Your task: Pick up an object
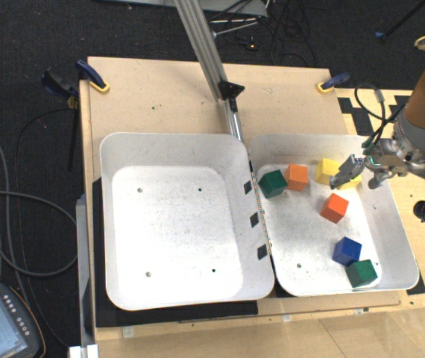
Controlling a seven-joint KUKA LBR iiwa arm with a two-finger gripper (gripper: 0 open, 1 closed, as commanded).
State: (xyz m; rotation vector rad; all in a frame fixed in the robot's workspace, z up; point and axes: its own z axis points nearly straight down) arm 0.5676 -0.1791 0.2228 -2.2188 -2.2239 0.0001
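While the arm reaches in from the right of the camera view, its gripper (356, 168) hangs over the upper right part of the right bin (391, 222), directly at the yellow block (330, 171).

Camera view, landmark = yellow block:
- Gripper sits at the block's right end, overlapping it. Contact or mere hovering above: cannot tell at this slant.
- How far the gripper is open: cannot tell, the tip is too small and blurred. Nothing seen held.
- Yellow block's long axis looks roughly left-right, so it stretches away from the tool toward the left.
- Orange cube (298, 176) just left of the yellow block; green cube (272, 183) further left, close beside the orange one.
- A second orange cube (334, 206) lies below the yellow block, apart from it.
- Blue cube (347, 250) and a second green cube (361, 272) well below, touching or nearly so, near the bin's lower right corner.
- Left bin (123, 155) far left.

Judgement: the yellow block is the nearest candidate; the coming move likely turns on a short drop with a slight shift left to centre on it.
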